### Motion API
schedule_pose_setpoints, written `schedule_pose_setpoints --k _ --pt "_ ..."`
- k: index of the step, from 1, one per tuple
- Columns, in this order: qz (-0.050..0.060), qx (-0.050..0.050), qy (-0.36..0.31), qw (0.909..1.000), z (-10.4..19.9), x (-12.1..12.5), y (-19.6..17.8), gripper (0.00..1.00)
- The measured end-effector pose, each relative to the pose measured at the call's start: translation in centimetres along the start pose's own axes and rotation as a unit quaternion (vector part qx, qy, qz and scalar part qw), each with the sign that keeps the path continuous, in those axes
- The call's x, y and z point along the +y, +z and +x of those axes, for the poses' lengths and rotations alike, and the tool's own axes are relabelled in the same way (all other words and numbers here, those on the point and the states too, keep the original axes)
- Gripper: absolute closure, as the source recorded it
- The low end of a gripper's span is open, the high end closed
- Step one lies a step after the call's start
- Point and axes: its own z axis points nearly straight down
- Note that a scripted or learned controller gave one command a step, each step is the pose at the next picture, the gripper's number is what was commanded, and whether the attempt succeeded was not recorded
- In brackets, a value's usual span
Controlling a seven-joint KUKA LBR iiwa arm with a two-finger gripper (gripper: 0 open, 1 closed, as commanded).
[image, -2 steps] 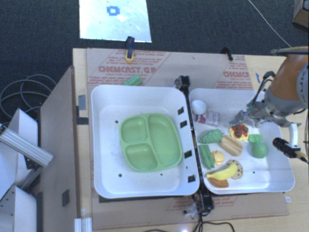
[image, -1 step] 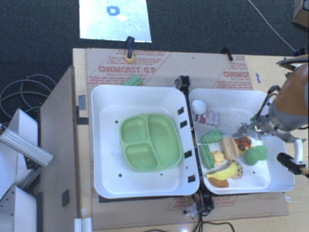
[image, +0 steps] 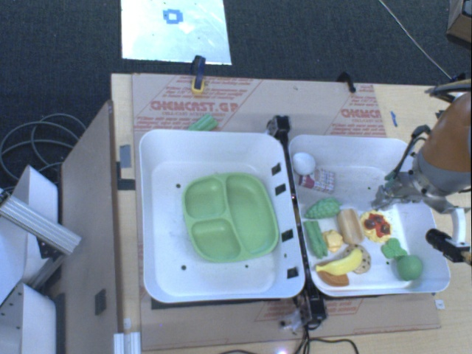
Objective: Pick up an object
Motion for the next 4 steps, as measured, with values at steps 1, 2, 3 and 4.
schedule_pose_setpoints --k 1,2,3,4 --pt "0.0 0.0 0.0 1.0 0.0 0.0 0.1 0.0" --pt "0.008 0.001 0.001 1.0 0.0 -4.5 1.5 0.0" --pt "0.003 0.0 0.0 1.0 0.0 -4.1 0.3 1.0" --pt "-0.004 0.0 -0.007 1.0 7.3 2.2 -13.4 1.0"
